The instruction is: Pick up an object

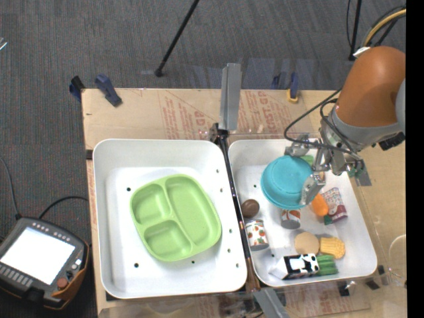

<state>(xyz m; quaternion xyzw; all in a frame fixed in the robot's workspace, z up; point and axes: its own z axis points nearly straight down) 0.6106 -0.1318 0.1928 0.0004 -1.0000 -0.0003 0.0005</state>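
In the right part of the frame the hand point(317, 177) hangs low over the right bin point(262, 152), at its upper half; a teal bowl point(286, 181) sits tipped on edge just to the left of it, its rim facing right toward the fingers; one grey finger point(311, 189) lies against the bowl's right edge, and a second seems to sit behind the rim, so the hand looks closed on that rim, though whether the bowl is truly pinched or only touched is hard to judge. The relation that matters: the bowl lies to the left of and slightly below the hand, its open face turned to it, and any lift would go upward from this right-hand edge, leaving the bowl's weight hanging to the left. Below the bowl, toward the lower right of the frame, lie a small cup point(256, 234), a brown ball point(250, 208), an orange piece point(320, 205) and a corn cob point(332, 246), all apart from the fingers; the left bin point(112, 171) carries a green divided plate point(175, 216).
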